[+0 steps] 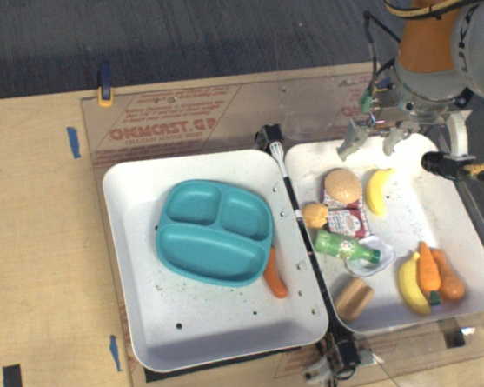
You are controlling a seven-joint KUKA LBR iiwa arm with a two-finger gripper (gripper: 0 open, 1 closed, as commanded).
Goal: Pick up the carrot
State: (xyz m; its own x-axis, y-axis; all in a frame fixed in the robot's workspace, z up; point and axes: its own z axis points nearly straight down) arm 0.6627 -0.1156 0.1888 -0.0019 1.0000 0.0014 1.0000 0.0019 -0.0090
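A small orange carrot (274, 277) lies in the left bin (138, 271), against the lower right edge of the teal divided plate (214, 230). Two more carrots lie in the front right corner of the right bin (473, 234): one with a green end (427, 271) and another (448, 277) beside it. My gripper (377, 135) hangs over the back edge of the right bin, far from all the carrots. Its fingers are open and nothing is between them.
The right bin also holds a burger bun (342, 185), a banana (377, 191), a small yellow fruit (315, 215), a red and white packet (347, 220), a green bottle (345, 247), a brown bread roll (353, 297) and a second banana (410, 285).
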